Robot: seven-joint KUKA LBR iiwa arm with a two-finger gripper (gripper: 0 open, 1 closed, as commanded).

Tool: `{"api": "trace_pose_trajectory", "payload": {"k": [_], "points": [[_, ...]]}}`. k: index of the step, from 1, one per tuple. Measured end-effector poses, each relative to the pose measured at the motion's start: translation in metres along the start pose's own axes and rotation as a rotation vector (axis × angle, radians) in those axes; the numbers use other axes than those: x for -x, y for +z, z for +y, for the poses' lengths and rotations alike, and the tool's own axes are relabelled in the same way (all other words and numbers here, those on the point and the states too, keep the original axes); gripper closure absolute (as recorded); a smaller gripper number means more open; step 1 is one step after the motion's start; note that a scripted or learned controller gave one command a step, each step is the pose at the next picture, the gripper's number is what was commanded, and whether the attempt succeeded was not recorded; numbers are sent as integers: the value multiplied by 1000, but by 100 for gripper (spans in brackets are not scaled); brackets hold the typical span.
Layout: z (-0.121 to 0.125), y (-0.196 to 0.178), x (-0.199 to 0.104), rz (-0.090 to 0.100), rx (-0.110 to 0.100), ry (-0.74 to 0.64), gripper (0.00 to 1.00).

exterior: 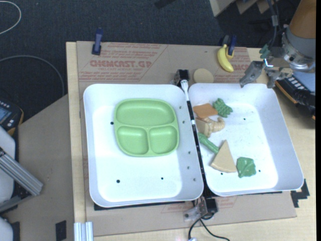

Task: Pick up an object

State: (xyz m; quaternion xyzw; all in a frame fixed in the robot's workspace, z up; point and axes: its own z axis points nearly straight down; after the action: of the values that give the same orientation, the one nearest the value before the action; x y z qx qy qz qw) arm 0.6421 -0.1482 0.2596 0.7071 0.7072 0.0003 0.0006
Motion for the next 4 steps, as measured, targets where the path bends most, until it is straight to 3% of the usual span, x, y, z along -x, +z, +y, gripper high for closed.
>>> {"api": "trace_pose_trajectory", "payload": {"k": [1,2,3,4], "points": [[-59,-66,-61,3,3,-6,0],[-125,-164,-147,5,12,-11,0],[-124,-168,-142,0,4,-1,100],[-147,-189,-180,2,4,-5,100]]}}
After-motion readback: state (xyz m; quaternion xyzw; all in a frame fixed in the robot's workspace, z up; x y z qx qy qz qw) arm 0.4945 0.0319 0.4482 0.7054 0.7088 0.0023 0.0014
